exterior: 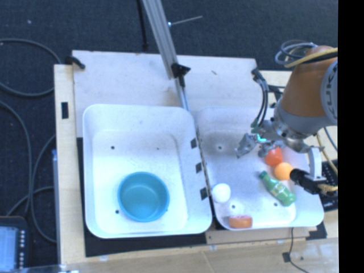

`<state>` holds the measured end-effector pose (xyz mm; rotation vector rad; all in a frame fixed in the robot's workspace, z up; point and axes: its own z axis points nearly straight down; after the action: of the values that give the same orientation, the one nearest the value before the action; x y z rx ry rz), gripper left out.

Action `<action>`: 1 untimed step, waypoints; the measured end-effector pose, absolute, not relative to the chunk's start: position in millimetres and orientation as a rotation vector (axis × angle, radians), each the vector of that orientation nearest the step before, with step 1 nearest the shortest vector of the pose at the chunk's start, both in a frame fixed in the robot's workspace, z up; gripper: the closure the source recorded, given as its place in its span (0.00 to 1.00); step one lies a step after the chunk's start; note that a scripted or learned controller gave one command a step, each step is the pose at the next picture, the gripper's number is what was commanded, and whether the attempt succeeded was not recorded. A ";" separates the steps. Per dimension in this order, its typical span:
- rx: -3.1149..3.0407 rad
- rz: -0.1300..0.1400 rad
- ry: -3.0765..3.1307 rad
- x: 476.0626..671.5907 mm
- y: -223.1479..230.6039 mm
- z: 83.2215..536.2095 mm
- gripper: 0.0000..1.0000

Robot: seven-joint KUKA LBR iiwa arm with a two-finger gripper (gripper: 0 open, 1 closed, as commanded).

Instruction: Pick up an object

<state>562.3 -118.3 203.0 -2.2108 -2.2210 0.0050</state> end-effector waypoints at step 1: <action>-2.214 -0.002 -2.225 563.9 -118.3 206.6 0.00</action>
<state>563.9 -118.3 206.6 -2.2142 -2.2255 -0.0024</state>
